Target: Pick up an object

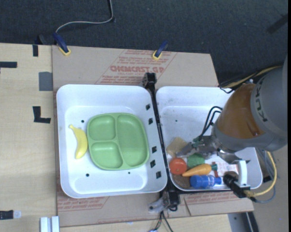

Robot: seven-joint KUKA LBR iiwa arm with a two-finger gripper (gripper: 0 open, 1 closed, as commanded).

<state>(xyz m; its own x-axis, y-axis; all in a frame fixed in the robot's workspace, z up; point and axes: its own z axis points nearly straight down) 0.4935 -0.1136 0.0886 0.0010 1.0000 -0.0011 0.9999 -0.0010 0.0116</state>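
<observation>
The right bin (184, 105) holds a cluster of small items in its front half. Among them are a red tomato (178, 166), an orange carrot (198, 169), a blue bottle (205, 181), a green piece (195, 160) and a tan block (176, 144). My gripper (197, 148) is lowered into this bin, right over the green piece and beside the tan block. The grey arm with its orange band (237, 117) reaches in from the right and hides the bin's right side.
In the left bin (68, 100) lie a green divided plate (118, 141) and a yellow banana (80, 141). A black divider (155, 124) runs between the bins. A red and white item (229, 167) lies near the right bin's front right corner.
</observation>
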